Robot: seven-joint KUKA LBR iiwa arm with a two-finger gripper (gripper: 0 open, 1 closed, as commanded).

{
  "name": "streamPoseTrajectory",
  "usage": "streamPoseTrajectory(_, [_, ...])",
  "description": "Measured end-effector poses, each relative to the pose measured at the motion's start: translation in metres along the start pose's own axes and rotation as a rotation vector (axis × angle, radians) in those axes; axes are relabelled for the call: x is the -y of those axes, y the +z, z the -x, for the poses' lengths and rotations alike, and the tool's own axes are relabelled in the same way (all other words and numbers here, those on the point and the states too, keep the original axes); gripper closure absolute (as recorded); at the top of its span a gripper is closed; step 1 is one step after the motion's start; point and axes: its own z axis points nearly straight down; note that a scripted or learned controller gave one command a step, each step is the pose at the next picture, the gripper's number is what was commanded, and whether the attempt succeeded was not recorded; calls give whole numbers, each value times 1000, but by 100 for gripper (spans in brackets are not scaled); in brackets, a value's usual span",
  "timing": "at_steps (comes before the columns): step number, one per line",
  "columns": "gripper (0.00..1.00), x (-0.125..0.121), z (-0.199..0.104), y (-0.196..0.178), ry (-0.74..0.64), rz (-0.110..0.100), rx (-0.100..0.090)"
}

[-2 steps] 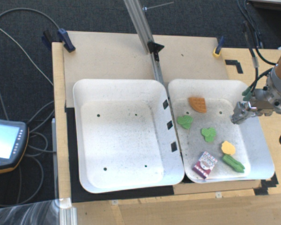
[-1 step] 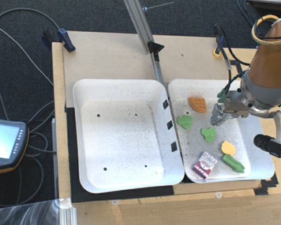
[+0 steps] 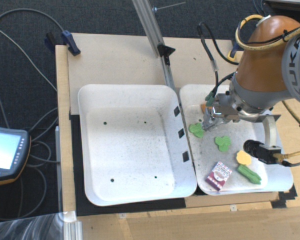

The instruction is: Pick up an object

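A robotics lab: a wooden table (image 3: 115, 59) on dark carpet, loose cables (image 3: 20, 21), and a teach pendant (image 3: 5, 154) nearby.

A pale wooden bench (image 3: 115, 59) carries two shallow white plastic bins side by side on a black mat (image 3: 135, 204), the left bin (image 3: 125, 144) larger in the view and the right bin (image 3: 190, 96) touching it along its inner edge. A slanted grey metal pole (image 3: 150, 26) comes down to the bench just behind the seam between the bins, and a blue clamp (image 3: 70, 41) grips the bench's far left corner. Black cables (image 3: 207, 44) trail across the bench top behind the right bin.
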Motion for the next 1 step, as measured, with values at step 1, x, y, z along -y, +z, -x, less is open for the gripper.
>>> streamPoseTrajectory(1, [100, -3, -61, 3, -1, 3, 1])
